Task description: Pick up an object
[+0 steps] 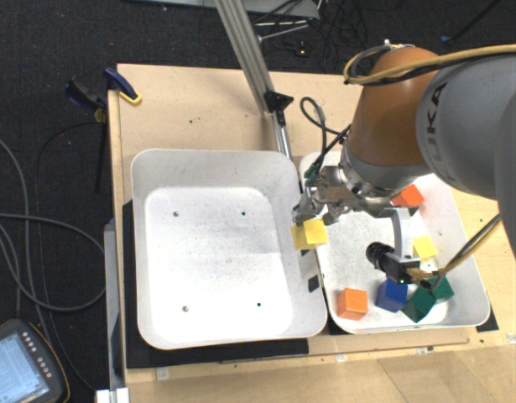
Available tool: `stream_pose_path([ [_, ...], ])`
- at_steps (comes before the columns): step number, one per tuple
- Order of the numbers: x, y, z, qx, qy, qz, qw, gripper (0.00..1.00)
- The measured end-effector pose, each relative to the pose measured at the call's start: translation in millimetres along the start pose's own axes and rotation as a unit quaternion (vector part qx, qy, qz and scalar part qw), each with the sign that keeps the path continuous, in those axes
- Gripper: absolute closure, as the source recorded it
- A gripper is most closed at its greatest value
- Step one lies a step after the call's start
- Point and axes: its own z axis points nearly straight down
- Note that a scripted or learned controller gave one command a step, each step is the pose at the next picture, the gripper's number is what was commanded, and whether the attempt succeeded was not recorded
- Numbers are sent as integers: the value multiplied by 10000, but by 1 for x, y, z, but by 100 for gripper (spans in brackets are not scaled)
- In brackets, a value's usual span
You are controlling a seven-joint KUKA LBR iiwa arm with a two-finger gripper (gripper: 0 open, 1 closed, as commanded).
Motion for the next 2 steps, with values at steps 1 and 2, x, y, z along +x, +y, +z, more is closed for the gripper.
stream_pose_path([
  [1, 58, -27, -2, 7, 1, -7, 10000, 100],
  [2, 53, -26, -2, -2, -11, 42, 10000, 0],
])
